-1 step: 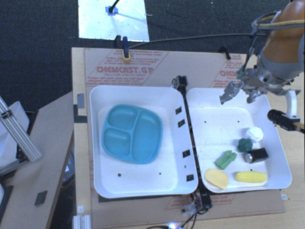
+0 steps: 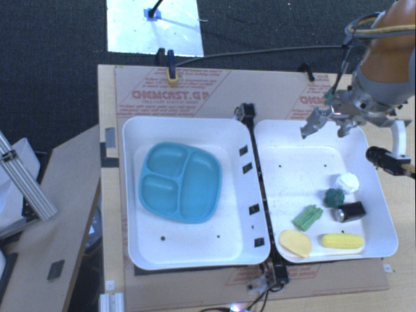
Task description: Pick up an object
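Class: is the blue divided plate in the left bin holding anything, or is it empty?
Empty. The blue divided plate shows only bare blue compartments; nothing lies in any of them.

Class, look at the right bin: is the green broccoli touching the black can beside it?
Cannot tell. In the camera view the broccoli and the black can sit edge to edge, with no plain gap or contact visible between them.
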Controlling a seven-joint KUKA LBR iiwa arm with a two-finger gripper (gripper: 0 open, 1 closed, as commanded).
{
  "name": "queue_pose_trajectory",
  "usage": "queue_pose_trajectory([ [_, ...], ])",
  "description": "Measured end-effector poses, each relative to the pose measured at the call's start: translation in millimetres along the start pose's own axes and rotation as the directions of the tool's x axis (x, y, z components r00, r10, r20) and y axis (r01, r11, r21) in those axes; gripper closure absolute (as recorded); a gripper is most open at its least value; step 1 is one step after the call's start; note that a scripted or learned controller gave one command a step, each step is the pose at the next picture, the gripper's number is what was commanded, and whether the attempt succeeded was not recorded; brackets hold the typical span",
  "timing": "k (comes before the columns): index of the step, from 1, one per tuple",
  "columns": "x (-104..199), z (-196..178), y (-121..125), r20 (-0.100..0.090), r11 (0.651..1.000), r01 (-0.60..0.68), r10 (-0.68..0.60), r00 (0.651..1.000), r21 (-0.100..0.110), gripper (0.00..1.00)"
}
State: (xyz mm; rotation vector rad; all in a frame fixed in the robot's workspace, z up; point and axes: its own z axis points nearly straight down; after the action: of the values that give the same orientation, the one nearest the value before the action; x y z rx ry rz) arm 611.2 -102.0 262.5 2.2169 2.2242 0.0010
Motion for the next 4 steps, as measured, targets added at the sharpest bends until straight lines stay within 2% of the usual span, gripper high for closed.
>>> queue_pose_trajectory([
  [1, -5.1, 58.0, 6.6, 0.0, 1.0, -0.002, 0.002, 1.0, 0.004, 0.0],
  [2, -8.1, 101.0, 2.9, 0.0, 1.0, -0.002, 0.002, 1.0, 0.003, 0.0],
  [3, -9.8, 157.5, 11.9, -0.001, 1.0, -0.002, 0.002, 1.0, 0.003, 0.0],
  [4, -10.1, 143.0, 13.6, 0.001, 1.0, -0.002, 0.002, 1.0, -0.004, 1.0],
])
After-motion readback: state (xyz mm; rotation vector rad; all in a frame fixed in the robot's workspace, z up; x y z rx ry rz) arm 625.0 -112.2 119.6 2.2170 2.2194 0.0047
